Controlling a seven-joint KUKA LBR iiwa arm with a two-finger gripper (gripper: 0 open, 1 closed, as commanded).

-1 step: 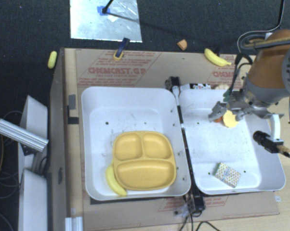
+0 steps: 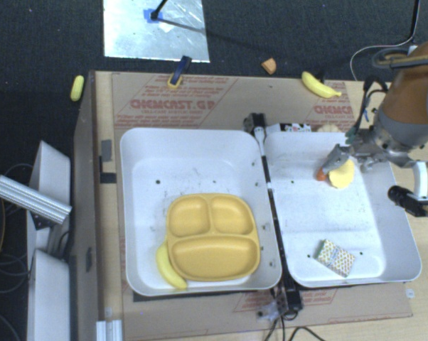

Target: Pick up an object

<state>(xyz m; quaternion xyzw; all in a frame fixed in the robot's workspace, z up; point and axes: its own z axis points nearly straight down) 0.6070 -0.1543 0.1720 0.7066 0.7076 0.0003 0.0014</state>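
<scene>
In the right bin (image 2: 384, 261) a round pale-yellow object (image 2: 343, 176) lies near the back, with a small orange piece (image 2: 320, 175) at its left side. My gripper (image 2: 337, 160) comes in from the right and sits low, right over the yellow object's back edge, partly covering it. Whether it has hold of the object is unclear. A small patterned block (image 2: 336, 256) lies near the front of the same bin, well apart from the gripper.
The left bin (image 2: 139, 190) holds a yellow divided plate (image 2: 212, 236) and a banana (image 2: 168, 268) by the plate's front left corner. Another banana (image 2: 319, 85) and a small orange piece (image 2: 269, 65) lie behind the bins. The grey arm (image 2: 406, 112) looms over the right bin's far right corner.
</scene>
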